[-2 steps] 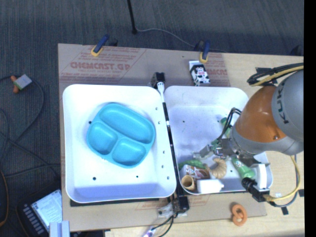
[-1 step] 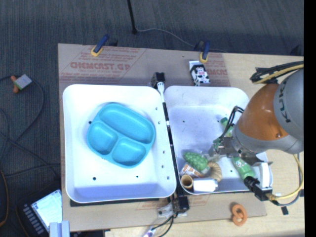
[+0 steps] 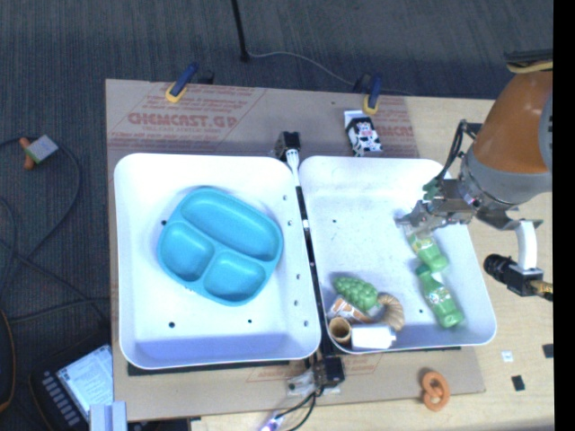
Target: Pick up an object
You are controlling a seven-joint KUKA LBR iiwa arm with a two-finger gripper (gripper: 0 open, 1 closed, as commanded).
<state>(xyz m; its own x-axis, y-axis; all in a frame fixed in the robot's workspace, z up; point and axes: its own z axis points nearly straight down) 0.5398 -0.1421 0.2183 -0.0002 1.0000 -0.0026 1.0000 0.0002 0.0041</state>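
The arm (image 3: 517, 137) reached in from the right, its orange band above the right bin (image 3: 359, 187). The gripper (image 3: 422, 218) sat low over that bin's right half, just above the upper end of a green bottle (image 3: 429, 251) — whether it touched the bottle could not be told. Whether the jaws stood wide or narrow could not be told either; the metal parts blurred together, and nothing showed plainly between them.

A second green bottle (image 3: 442, 299) lay just below the first, both running slantwise down the bin's right side, nearly end to end. In the bin's lower middle a knobbly green toy (image 3: 357, 291) lay against a tan rope ring (image 3: 389, 310). Below them a white tube (image 3: 371, 337) lay on its side, touching a small tan cup (image 3: 340, 330) at the bin's bottom edge.

The left bin (image 3: 135, 268) held a blue tray (image 3: 220, 244) with three compartments, lying near its middle, tilted a little.

Both bins sat on a board (image 3: 135, 106) printed with red letters, fixed at its far edge by two clamps (image 3: 182, 81) — one at the left, one near the middle. A small black-and-white figure (image 3: 363, 135) stood on the board just beyond the right bin. An orange ring (image 3: 435, 387) lay on the board's near edge, well apart from the bins.
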